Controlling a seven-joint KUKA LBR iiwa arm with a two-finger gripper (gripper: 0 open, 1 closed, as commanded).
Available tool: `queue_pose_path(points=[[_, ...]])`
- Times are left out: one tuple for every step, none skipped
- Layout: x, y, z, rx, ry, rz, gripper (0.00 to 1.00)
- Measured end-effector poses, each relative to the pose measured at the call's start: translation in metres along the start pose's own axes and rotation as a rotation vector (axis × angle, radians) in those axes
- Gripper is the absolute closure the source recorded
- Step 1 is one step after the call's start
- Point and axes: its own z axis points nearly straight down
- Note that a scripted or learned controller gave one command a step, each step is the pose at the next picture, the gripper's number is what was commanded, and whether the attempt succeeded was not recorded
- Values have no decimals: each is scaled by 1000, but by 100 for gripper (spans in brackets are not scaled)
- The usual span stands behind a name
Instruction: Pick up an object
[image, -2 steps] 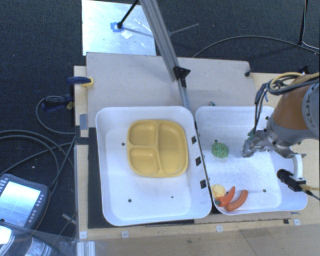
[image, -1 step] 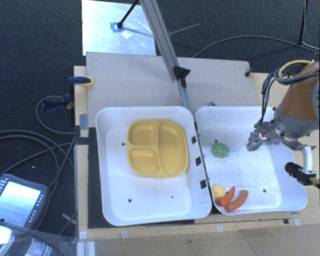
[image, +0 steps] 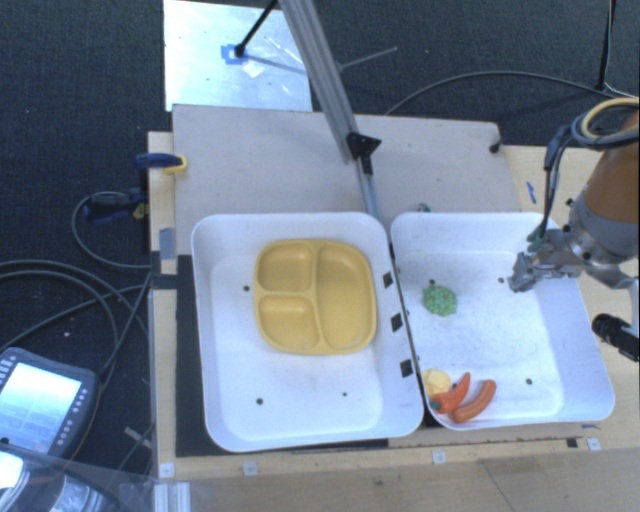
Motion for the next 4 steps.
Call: queue_pose_path(points=[[4,7,-45,0,0,-2,100],[4,8,-78,1,0,-2,100],[58,13,-82,4,3,-5,100],[120,19,-76,6,3,-5,100]])
